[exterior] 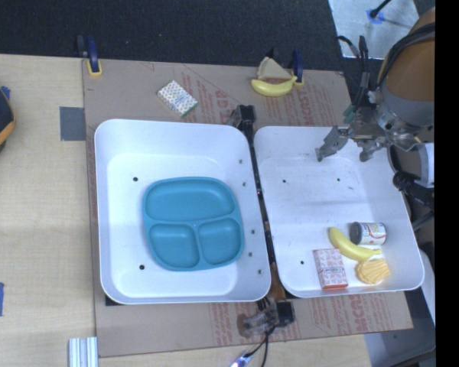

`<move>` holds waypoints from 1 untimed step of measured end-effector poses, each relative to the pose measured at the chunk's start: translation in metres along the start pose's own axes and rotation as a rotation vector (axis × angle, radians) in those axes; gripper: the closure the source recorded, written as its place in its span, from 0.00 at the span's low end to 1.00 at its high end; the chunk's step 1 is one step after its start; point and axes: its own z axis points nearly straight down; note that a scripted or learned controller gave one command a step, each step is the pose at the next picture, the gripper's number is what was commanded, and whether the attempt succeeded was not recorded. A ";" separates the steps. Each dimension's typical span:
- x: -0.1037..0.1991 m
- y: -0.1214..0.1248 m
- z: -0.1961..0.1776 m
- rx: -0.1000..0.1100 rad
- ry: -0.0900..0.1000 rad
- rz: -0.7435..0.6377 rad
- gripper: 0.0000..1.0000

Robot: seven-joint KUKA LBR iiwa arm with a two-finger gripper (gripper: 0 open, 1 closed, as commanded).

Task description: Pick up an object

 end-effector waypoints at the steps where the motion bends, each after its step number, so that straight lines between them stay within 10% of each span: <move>1: -0.030 -0.056 0.023 0.000 -0.002 0.000 0.00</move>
